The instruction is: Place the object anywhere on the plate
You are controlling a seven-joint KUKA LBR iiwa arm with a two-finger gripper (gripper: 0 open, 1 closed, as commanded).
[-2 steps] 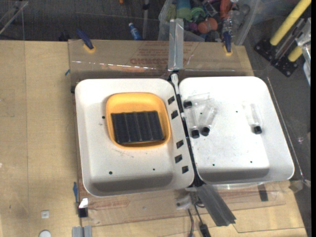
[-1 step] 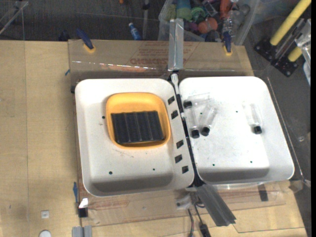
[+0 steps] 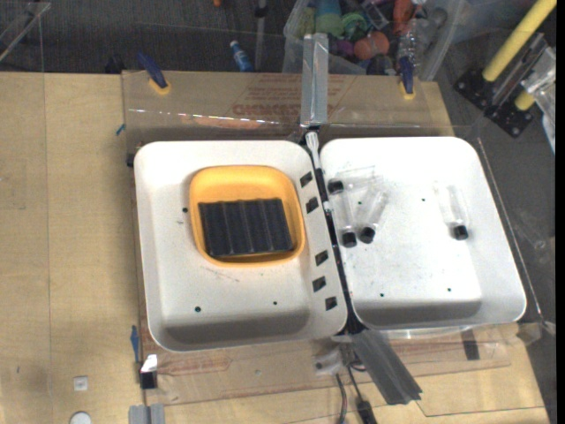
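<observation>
A dark ribbed block (image 3: 244,227) lies flat on the orange plate (image 3: 205,186) in the left bin (image 3: 159,263), centre-left of frame, while clear black-capped tubes (image 3: 362,217) lie scattered in the right bin (image 3: 415,276).

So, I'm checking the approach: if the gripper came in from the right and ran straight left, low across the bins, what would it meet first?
Probably the lone black-capped clear vial in the right bin, then the vial cluster beside the divider; depth is hard to judge.
</observation>
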